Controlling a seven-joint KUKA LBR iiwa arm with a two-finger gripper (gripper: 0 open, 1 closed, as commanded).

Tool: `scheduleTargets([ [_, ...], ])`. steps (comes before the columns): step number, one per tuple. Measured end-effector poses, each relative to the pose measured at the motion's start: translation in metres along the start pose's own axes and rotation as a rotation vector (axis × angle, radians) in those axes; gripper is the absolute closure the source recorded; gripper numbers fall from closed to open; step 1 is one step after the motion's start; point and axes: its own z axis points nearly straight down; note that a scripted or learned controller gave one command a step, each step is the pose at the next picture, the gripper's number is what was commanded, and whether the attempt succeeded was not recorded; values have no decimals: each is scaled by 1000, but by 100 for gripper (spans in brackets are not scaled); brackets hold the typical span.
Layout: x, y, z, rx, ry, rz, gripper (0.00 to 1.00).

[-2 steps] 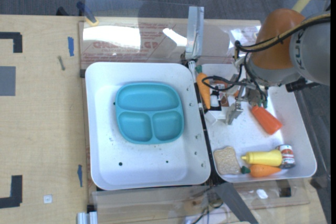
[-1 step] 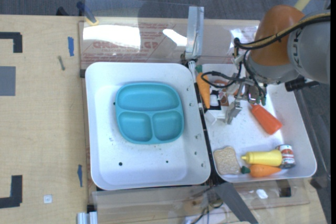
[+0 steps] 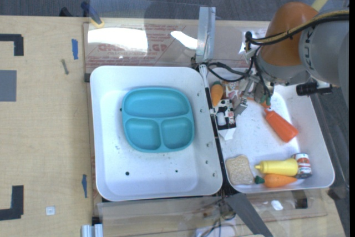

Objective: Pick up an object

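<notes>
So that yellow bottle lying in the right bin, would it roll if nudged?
Probably: the yellow bottle lies on its side and looks rounded. The carrot touching it and the nearby bin wall may stop it. It looks like smooth plastic, so possibly slippery.

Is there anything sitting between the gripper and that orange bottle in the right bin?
Nothing visible does. The gripper is low at the right bin's left wall, and bare white floor separates it from the orange bottle to its right.

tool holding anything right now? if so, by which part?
Cannot tell. The tool is low at the right bin's left edge, next to a small orange piece, but cables and clutter hide whether anything is held.
</notes>
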Motion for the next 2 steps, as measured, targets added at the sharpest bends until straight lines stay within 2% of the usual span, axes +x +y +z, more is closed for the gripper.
scheduleTargets([
  [1, 63, -56, -1, -2, -3, 111, 0],
  [2, 17, -14, -1, -3, -2, 139, 0],
])
